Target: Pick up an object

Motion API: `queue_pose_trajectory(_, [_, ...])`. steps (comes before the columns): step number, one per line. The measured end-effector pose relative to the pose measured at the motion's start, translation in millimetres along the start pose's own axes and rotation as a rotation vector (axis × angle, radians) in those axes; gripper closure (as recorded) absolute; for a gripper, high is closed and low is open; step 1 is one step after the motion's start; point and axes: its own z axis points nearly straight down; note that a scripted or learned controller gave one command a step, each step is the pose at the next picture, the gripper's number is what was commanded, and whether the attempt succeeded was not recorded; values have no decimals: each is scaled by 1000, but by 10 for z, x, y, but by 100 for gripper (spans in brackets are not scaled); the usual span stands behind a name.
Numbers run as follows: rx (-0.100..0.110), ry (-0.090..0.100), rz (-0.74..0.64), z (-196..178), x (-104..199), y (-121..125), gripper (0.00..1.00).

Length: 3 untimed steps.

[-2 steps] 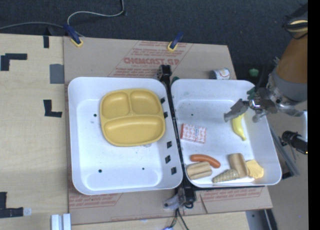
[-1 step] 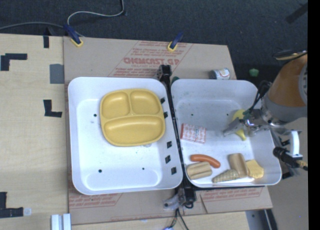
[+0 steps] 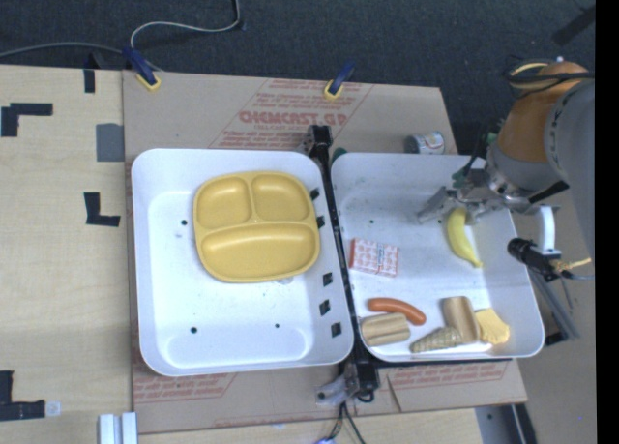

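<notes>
A yellow banana (image 3: 464, 241) lies in the right bin (image 3: 406, 181), near its right side, pointing up and down. My gripper (image 3: 451, 208) hangs just over the banana's upper end, with the orange-banded arm (image 3: 532, 133) coming in from the right. Its fingers look spread, one finger (image 3: 432, 207) slanting out to the left of the banana's tip and the other to the right. The gripper is open, and the banana still rests on the bin floor.
Along the right bin's front lie a red sausage (image 3: 397, 310), a bun (image 3: 384, 331), a cone (image 3: 437, 340), a brown cylinder (image 3: 458, 314) and a yellow block (image 3: 491, 326). A red-and-white packet (image 3: 372, 256) sits mid-bin. A yellow divided plate (image 3: 256, 224) lies in the left bin (image 3: 155, 268).
</notes>
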Motion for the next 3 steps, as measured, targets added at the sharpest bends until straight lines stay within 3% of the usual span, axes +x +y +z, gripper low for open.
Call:
queue_pose_trajectory(1, [0,-1,-1,-99,-4,2,100])
queue_pose_trajectory(2, [4,1,0,-1248,510,-512,100])
queue_pose_trajectory(3, [7,2,0,-1630,1347,-839,100])
